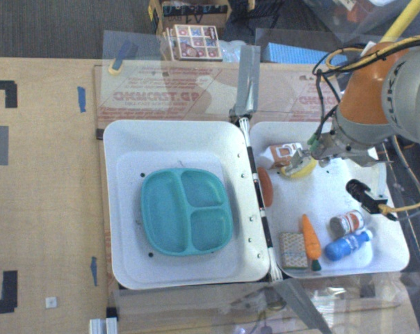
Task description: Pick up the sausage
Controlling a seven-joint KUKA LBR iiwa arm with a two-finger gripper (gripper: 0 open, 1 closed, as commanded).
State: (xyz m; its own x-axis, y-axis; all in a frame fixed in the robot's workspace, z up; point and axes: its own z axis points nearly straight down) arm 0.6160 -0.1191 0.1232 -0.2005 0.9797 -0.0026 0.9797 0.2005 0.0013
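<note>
The sausage (pixel 265 186), reddish brown and oblong, lies in the right bin (pixel 394 259) against its left wall. My gripper (pixel 316 152) hangs over the back of that bin, right of and beyond the sausage, just above a yellow banana (pixel 299 169). The grey arm with its orange band (pixel 366 96) comes in from the upper right. Nothing shows between the gripper and the sausage.
A small printed box (pixel 285 153) sits next to the banana. Toward the front of the right bin lie a carrot (pixel 309 236), a tan sponge (pixel 293 249), a can (pixel 345 223) and a blue bottle (pixel 348 245). The left bin (pixel 119 145) holds a teal divided plate (pixel 188 211).
</note>
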